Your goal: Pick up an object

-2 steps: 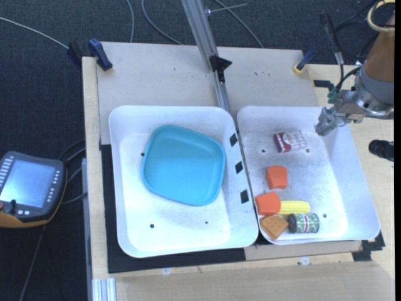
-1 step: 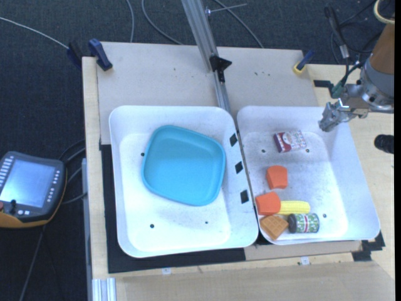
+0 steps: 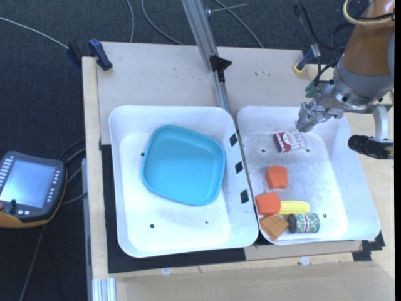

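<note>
**Hand hovers above the red packet**

You see the hand (image 3: 306,119) at the far side of the right white bin (image 3: 357,196), just above the small red and white packet (image 3: 290,142), probably aiming at it. Whether it is open I cannot tell. Orange blocks (image 3: 277,177) and a yellow corn piece (image 3: 294,207) lie nearer, not obstructing.

Hand (image 3: 305,123) above right bin (image 3: 351,187) — just beside red-white packet (image 3: 289,142); blue plate (image 3: 183,165) in left bin (image 3: 125,168).

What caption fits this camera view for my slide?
Gripper hovers above a red-and-white packet in the right bin; a blue plate lies in the left bin.
</note>
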You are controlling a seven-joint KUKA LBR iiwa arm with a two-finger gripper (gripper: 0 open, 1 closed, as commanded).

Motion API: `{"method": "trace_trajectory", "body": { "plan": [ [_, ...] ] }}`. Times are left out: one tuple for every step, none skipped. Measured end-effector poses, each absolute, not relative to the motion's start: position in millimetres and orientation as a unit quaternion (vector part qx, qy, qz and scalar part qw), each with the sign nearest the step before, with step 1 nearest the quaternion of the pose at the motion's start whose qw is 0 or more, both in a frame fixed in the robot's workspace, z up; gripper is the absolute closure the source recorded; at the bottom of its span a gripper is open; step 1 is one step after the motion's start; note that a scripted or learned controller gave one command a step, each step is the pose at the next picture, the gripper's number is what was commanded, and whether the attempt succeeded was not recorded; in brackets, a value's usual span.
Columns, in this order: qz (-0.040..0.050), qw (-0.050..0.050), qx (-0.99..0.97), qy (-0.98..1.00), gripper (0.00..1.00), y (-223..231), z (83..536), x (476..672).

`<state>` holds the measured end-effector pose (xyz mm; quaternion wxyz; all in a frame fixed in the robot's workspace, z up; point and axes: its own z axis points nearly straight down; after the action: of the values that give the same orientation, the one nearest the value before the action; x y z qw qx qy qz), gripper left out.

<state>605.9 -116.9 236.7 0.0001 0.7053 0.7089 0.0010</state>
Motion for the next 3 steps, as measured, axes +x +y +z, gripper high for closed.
{"method": "trace_trajectory", "body": {
  "plan": [
    [0.0004,0.0,0.705,0.709,1.0,-64,228,605.4],
    [0.0007,0.0,0.706,0.709,1.0,-18,233,589.9],
    [0.0012,0.0,0.705,0.709,1.0,37,244,582.1]
  ]
}}
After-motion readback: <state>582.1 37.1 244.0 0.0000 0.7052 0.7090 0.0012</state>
